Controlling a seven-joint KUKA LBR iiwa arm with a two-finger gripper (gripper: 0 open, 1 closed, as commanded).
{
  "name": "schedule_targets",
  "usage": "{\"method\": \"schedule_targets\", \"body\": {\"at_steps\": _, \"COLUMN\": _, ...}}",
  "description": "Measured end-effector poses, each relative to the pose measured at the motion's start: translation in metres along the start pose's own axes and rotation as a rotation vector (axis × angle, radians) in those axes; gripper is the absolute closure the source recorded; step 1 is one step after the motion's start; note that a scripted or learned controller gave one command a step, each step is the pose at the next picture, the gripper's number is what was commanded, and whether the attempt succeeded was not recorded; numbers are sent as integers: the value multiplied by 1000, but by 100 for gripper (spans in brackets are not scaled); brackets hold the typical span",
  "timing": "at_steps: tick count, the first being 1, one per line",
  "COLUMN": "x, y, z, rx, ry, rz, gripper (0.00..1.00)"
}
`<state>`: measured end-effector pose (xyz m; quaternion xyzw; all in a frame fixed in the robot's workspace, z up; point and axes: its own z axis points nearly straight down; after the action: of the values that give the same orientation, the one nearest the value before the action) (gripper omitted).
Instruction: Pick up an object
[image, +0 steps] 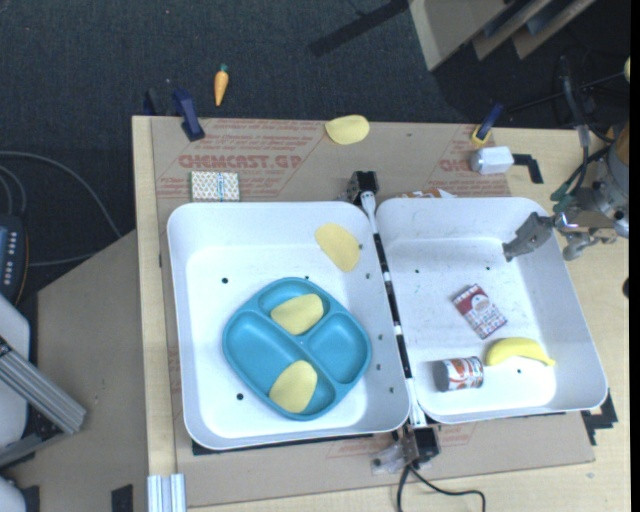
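The right bin (560, 300) holds a red and white packet (479, 310), a yellow banana (516, 351) and a small red and white can (459, 373) lying on its side. My gripper (550, 241) hangs over that bin's upper right corner, well apart from all three. Its fingers (525, 237) are spread open with nothing between them. In the left bin (200, 260) a blue divided plate (250, 345) carries two yellow pieces (297, 313) (296, 386). Another yellow piece (338, 246) lies near that bin's upper right corner.
A yellow lump (347, 129) rests on the bench behind the bins, with a white box (493, 159) and blue clamps (187, 115) near the back edge. A toy carrot (221, 85) lies on the dark floor. A black divider (385, 290) separates the bins.
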<state>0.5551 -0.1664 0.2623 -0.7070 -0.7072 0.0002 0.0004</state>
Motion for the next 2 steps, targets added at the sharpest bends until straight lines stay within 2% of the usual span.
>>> {"method": "schedule_targets", "body": {"at_steps": 1, "x": 30, "y": 11, "z": 108, "rx": 2, "ry": 1, "rz": -1, "gripper": 0}}
{"method": "schedule_targets", "body": {"at_steps": 2, "x": 36, "y": 12, "z": 174, "rx": -10, "ry": -5, "rz": 1, "gripper": 0}}
